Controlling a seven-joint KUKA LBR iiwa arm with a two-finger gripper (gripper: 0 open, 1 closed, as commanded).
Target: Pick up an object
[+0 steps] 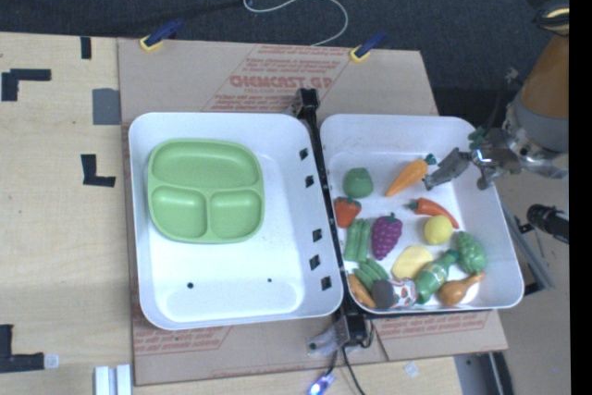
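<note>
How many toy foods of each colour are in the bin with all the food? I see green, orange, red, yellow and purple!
Some overlap, so this is my best count:
Green: 4, like the round one
Orange: 3, like the carrot
Red: 2, like the chilli
Yellow: 2, like the lemon
Purple: 1, the grapes
Total: 12

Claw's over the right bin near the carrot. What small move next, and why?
Probably lower the claw slightly toward the carrot. The carrot lies just to the claw's left on bare bin floor, apart from the crowded pile of toy food toward the near side of the right bin, so it looks like the easiest pick.
</note>
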